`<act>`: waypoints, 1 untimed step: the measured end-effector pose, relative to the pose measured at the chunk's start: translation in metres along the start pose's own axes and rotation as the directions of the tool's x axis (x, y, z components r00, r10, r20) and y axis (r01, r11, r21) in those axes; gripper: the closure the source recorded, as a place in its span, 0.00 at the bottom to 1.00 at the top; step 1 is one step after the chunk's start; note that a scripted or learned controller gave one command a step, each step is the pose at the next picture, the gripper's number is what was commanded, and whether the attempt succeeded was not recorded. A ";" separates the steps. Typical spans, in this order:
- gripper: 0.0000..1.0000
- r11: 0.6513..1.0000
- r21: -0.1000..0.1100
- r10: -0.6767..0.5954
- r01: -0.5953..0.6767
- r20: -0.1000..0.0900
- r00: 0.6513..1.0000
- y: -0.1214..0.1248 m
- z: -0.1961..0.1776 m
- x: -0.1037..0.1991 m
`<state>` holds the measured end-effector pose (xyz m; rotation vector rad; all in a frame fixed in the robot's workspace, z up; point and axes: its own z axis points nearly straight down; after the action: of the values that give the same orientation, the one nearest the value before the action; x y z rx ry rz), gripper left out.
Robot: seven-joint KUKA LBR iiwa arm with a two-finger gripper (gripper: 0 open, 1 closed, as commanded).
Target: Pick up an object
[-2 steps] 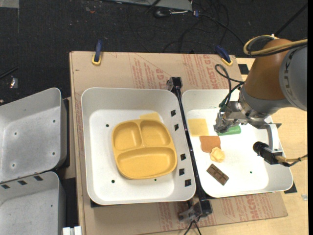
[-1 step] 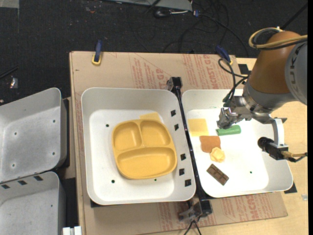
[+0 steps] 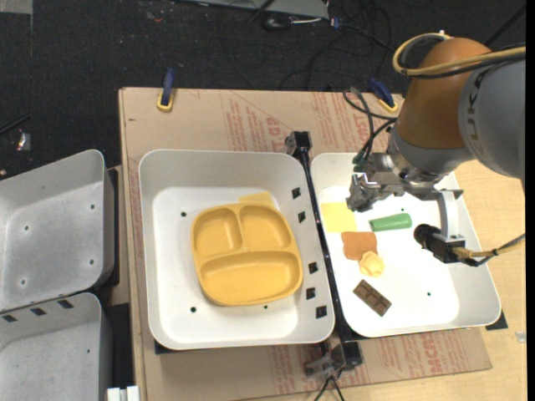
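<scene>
So the tool (image 3: 362,192) hangs over the right bin (image 3: 476,307), near its upper left corner, right above the yellow flat piece (image 3: 335,217). Honestly can't tell if it's gripping anything. Just right of that yellow piece lies a green block (image 3: 390,221); below it sit an orange slice (image 3: 359,243), a small yellow lump (image 3: 372,265) and a brown bar (image 3: 372,297). The left bin (image 3: 167,224) holds a yellow divided tray (image 3: 247,253).

We see two bins side by side: the left bin (image 3: 159,224) holds a divided tray (image 3: 247,253); the right bin (image 3: 468,299) holds a flat card (image 3: 335,217), a slab (image 3: 359,243) just below it, a bar (image 3: 389,221) to their right, a lump (image 3: 371,264) and a ridged block (image 3: 372,297) nearest us.
</scene>
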<state>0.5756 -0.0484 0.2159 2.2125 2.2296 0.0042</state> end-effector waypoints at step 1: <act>1.00 1.000 0.001 0.000 0.000 0.000 1.000 0.017 0.007 0.052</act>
<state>0.5925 0.0037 0.2089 2.2128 2.2306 0.0033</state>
